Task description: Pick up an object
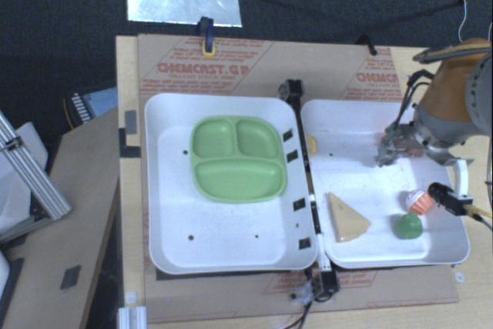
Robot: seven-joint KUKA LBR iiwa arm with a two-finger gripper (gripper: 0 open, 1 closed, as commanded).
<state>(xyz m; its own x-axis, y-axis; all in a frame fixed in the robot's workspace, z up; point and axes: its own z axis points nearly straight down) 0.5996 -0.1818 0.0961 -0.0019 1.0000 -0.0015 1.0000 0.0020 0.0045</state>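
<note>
As I look down on the bench from my station, the gripper [385, 155] sits low in the back half of the right-hand bin [362, 113], with the arm [454, 100] coming in over that bin's right wall. I cannot tell whether the gripper is released or clenched. The things I could pick all lie nearer the front of this bin than the gripper does. A tan wedge [348, 218] lies toward the view's lower left of the gripper, close to the divider between the bins, with bare white floor between the two. A green ball [409, 226] rests near the front right corner. A small orange and white piece [418, 201] sits just beside the ball on its far side, and I cannot say whether they touch. Those two are crowded toward the right wall, close under the wrist, so room there is tight. The wedge has open floor on its right and back sides. A small yellowish scrap [310, 144] lies against the bin's left wall, about level with the gripper and well apart from it. In the left-hand bin [166, 189] a green divided plate [237, 158] sits toward the back, with bare floor in front of it.
</note>
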